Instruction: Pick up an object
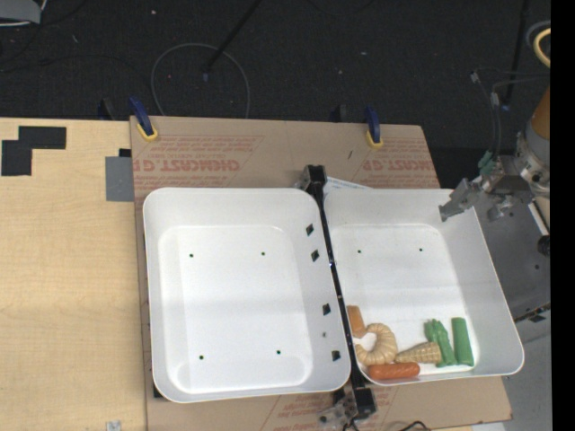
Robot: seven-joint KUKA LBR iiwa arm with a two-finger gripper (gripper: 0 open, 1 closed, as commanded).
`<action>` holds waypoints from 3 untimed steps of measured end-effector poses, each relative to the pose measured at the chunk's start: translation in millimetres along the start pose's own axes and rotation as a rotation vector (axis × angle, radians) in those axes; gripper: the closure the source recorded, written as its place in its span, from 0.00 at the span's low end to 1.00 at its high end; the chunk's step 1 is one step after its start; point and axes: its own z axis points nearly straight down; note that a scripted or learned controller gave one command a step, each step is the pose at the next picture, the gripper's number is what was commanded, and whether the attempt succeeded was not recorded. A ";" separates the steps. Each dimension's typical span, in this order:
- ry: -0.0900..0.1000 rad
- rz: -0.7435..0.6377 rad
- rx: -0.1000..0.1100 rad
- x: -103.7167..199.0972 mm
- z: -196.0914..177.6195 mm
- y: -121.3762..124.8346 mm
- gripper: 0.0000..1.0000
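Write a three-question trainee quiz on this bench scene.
1. True or false: the toys lie in the right bin.
2. Which corner of that bin holds them? A) far left B) near C) far right
3. Fill in: the long stick beside the cone is coloured ____.

Key: 1 true; 2 B; 3 green.
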 end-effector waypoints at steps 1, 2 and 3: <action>0.003 -0.007 0.005 115.8 63.3 -48.2 0.00; 0.000 0.001 0.001 110.7 51.4 -48.0 1.00; 0.000 -0.002 0.001 140.8 58.4 -27.3 1.00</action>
